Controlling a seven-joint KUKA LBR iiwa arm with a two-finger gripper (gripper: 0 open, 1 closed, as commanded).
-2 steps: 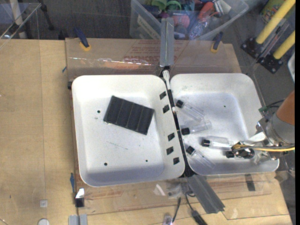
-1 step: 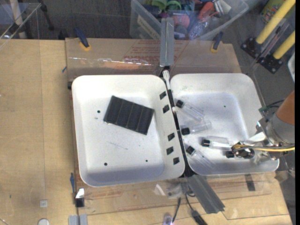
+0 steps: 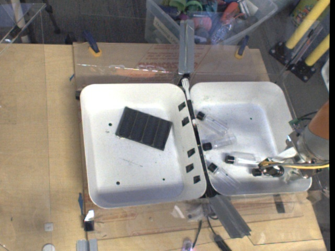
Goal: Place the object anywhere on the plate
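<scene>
Dark ribbed plate (image 3: pixel 144 128) in left bin (image 3: pixel 99 187), long axis upper-left–lower-right, gripper (image 3: pixel 272 167) over right bin (image 3: pixel 272 95)

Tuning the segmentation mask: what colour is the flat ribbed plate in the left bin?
Dark grey to black, in the camera view.

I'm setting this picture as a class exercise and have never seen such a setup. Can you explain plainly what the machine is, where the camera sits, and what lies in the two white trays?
The picture comes from one fixed camera above a wooden bench, looking down at a slant. Two shallow white bins sit side by side. The left bin holds a dark ribbed rectangular plate, the target. The right bin holds several clear plastic tubes with dark caps. The machine is a robot arm reaching in from the right; its gripper is low in the right bin's near corner, among the tubes. Whether it holds anything is too unclear to say. Behind the bench stands a clear box of colourful toys.
</scene>
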